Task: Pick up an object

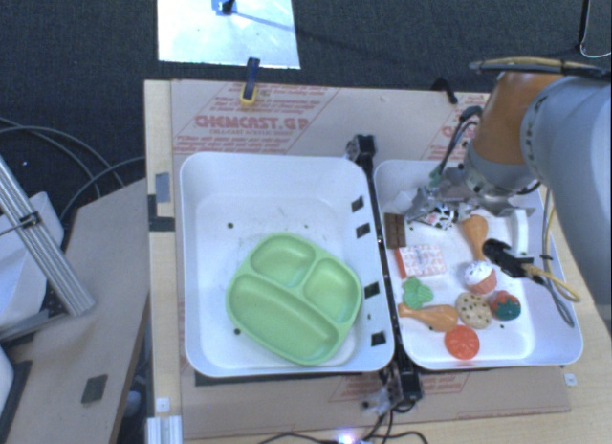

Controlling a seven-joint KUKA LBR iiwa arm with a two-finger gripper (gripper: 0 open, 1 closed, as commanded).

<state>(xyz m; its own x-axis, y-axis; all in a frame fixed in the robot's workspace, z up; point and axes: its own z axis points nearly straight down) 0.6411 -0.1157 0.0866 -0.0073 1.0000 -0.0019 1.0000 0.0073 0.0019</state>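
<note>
The nearest candidate is a small black-and-white spotted toy point(439, 219) lying in the right bin point(402, 176), near that bin's far edge and a little toward its left wall. The pincer point(427, 205) sits right over it — so close that I can't tell whether it touches the toy or merely hangs above it. Whether the pincer is apart or together I cannot tell either; the metal parts blur into the toy from where I stand.

Just toward the bin's near edge from there lies a pink-and-white checked packet point(422, 261), and to its right an orange drumstick-shaped piece point(475, 234) whose long axis runs from far edge to near edge. Closer to the near edge are a green leafy piece point(416, 293), a second drumstick point(430, 316) lying crosswise, a cookie point(472, 309), a cupcake point(480, 277) and a red round fruit point(462, 343).

The arm point(545, 126) covers the bin's far right corner — anything beneath it is hidden. The left bin point(220, 184) holds a green divided tray point(293, 299), well apart from the pincer.
</note>
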